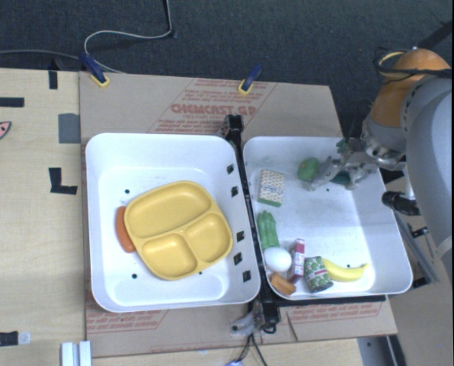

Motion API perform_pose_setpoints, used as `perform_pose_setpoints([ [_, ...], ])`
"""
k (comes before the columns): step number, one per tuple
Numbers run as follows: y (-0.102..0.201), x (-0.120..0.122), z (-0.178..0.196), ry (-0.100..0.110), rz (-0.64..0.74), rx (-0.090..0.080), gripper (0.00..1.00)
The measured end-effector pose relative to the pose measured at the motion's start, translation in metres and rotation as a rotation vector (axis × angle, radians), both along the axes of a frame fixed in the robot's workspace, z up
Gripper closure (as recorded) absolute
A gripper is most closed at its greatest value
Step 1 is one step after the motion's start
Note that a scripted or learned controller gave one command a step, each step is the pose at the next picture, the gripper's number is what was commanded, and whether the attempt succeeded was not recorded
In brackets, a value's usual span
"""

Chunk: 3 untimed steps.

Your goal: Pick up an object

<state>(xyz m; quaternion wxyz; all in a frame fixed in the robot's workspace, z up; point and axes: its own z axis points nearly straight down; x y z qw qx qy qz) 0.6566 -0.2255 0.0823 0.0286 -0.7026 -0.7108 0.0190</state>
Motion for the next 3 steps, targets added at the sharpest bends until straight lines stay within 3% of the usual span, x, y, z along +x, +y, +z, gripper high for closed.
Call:
perform_pose_setpoints([
  [1, 0.004, -0.001, 0.0, -0.002, -0.003, -0.011, 0.0],
  [2, 0.003, 0.004, 0.011, -0.038, -0.012, -0.025, 1.0],
  [3, 0.004, 0.004, 0.01, -0.038, -0.011, -0.022, 0.0],
])
